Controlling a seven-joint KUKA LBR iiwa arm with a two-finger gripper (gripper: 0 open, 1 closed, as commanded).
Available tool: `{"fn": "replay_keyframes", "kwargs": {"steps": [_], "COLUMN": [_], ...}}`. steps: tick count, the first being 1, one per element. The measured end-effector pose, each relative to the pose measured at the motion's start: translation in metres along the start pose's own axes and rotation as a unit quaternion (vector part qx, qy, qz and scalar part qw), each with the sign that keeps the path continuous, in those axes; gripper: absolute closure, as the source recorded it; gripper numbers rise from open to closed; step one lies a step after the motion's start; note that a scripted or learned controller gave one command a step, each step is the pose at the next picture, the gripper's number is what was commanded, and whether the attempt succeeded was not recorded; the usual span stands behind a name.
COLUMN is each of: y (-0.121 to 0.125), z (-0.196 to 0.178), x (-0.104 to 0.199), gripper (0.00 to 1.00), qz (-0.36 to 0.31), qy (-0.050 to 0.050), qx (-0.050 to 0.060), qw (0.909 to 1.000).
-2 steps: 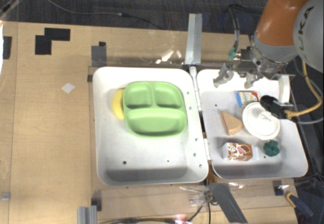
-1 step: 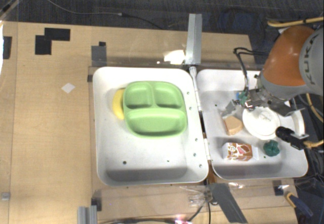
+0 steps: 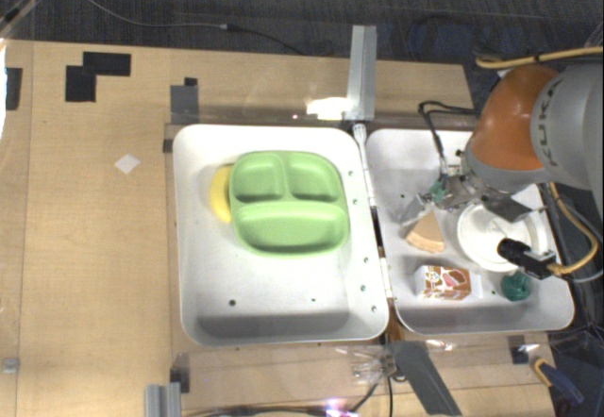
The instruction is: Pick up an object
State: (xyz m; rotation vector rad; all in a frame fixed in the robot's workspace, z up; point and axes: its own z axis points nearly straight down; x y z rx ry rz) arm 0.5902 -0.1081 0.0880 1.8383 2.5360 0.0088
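My gripper [image 3: 442, 196] hangs low in the right bin [image 3: 401, 156], near its middle, at the end of the grey arm with the orange band [image 3: 510, 127]. A tan wedge-shaped piece [image 3: 427, 235] lies just below and left of the gripper, very close to it. Whether they touch I cannot tell. A brown and orange packet [image 3: 444, 282] lies near the bin's front wall. A small teal object [image 3: 515, 289] sits at the front right. A white round object [image 3: 481, 238] rests right of the wedge, partly under the wrist.
The left bin [image 3: 203, 292] holds a green divided plate [image 3: 287, 201] with a yellow object [image 3: 219, 194] poking out from under its left edge. A metal post [image 3: 362, 75] stands behind the wall between the two bins. Wooden bench surface surrounds them.
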Motion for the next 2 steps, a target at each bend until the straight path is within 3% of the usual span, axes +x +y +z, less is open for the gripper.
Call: {"fn": "replay_keyframes", "kwargs": {"steps": [1,2], "y": [0.001,-0.002], "z": [-0.103,0.000], "x": [0.023,-0.009], "gripper": [0.00,0.00], "qz": [0.067,0.018], "qy": [0.001,0.000], "qx": [0.002,0.001], "qw": [0.9978,0.9998]}}
